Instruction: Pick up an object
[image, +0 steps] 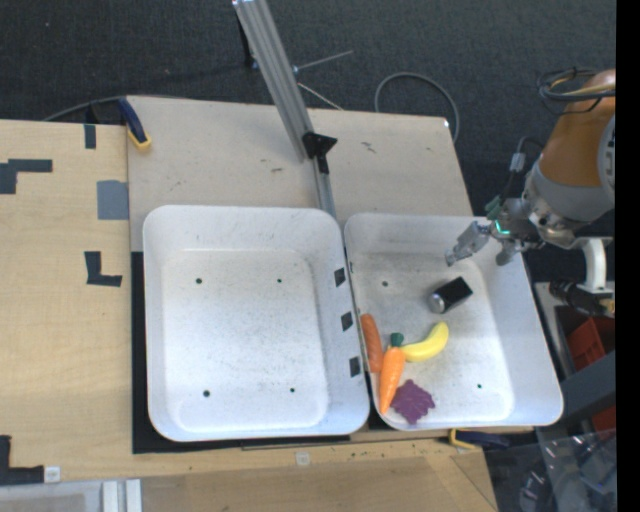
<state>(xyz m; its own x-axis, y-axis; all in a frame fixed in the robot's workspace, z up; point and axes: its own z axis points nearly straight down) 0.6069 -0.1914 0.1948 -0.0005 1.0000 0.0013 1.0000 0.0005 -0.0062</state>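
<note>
The right bin (500, 300) holds a small black cylinder (450, 294), a yellow banana (426, 343), two orange carrots (371, 340) (390, 376) along its left wall, and a purple bunch of grapes (412, 400) near the front. My gripper (480, 254) hangs over the bin's far right part, above and slightly right of the black cylinder. Its fingers are spread open with nothing between them.
The left bin (160, 300) sits beside the right one, sharing a raised rim in the middle. A slanted metal rail (290, 90) runs from the top down to the bins' junction. Tan bench surface lies beyond the bins.
</note>
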